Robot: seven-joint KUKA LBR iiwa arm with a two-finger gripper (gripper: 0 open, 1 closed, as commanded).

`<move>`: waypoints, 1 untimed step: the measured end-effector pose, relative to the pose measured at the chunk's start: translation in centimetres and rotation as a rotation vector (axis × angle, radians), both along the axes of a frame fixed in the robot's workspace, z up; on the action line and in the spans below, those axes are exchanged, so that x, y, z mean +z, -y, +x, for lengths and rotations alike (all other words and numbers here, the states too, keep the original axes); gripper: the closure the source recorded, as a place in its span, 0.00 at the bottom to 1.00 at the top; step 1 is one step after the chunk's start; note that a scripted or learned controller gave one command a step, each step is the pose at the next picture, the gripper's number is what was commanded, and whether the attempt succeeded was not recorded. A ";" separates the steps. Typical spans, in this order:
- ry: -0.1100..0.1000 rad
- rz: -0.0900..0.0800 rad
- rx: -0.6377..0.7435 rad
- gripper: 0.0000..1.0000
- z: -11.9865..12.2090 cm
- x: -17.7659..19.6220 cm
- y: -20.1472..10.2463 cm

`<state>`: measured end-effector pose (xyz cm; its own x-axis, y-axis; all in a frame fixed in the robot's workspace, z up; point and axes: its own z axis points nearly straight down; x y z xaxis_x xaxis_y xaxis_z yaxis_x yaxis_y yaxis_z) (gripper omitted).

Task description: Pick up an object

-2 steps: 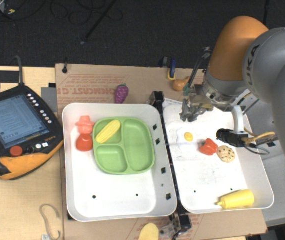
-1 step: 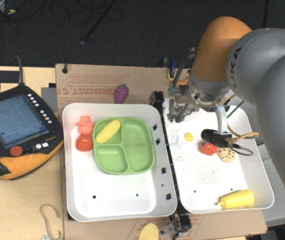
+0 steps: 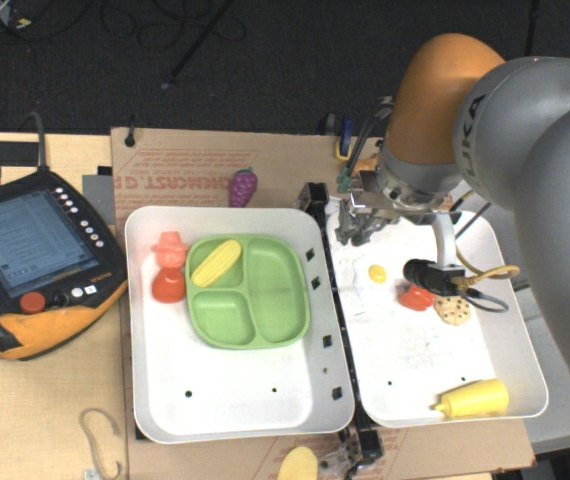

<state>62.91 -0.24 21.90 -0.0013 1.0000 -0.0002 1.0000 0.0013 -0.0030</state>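
My gripper (image 3: 355, 230) hangs over the far left corner of the right bin (image 3: 525, 388), its fingers a little apart with nothing between them. Below and to its right on the bin floor lie a small yellow piece (image 3: 376, 272), a red piece (image 3: 416, 297) and a speckled tan cookie (image 3: 453, 311). A yellow squeeze bottle (image 3: 473, 398) lies near the front right corner. In the left bin (image 3: 225, 398) sits a green divided plate (image 3: 250, 293) with a yellow corn cob (image 3: 214, 262) in it, and a pink and red toy (image 3: 169, 268) stands beside the plate.
A purple toy (image 3: 243, 186) rests on the cardboard behind the left bin. A teach pendant (image 3: 35, 258) lies on the bench at the left. A yellow object (image 3: 298, 462) sits at the front edge between the bins. The arm's big grey body (image 3: 525, 168) overhangs the right bin's far side.
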 end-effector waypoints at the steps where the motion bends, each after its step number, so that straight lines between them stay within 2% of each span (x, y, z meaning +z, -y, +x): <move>1: 0.002 0.000 0.004 1.00 0.8 0.0 0.0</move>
